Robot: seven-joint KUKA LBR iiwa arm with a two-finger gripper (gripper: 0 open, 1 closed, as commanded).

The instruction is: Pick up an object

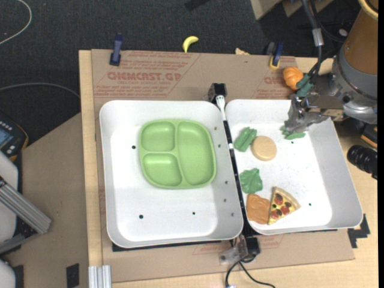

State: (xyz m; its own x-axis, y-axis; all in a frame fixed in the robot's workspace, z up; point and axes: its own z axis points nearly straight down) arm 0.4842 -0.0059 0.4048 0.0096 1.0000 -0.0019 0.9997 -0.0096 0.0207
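The gripper (296, 126) is hanging over a green piece (294, 135) at the far side of the right bin (336, 179), its state impossible to tell, and the piece is looking small, light and probably stiff, best pinched across its narrow width.

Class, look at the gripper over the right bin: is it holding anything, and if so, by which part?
It cannot be told. The gripper is down on a green piece near the right bin's far side, but no grasp between its fingers is visible.

Bright, even overhead light; soft shadows
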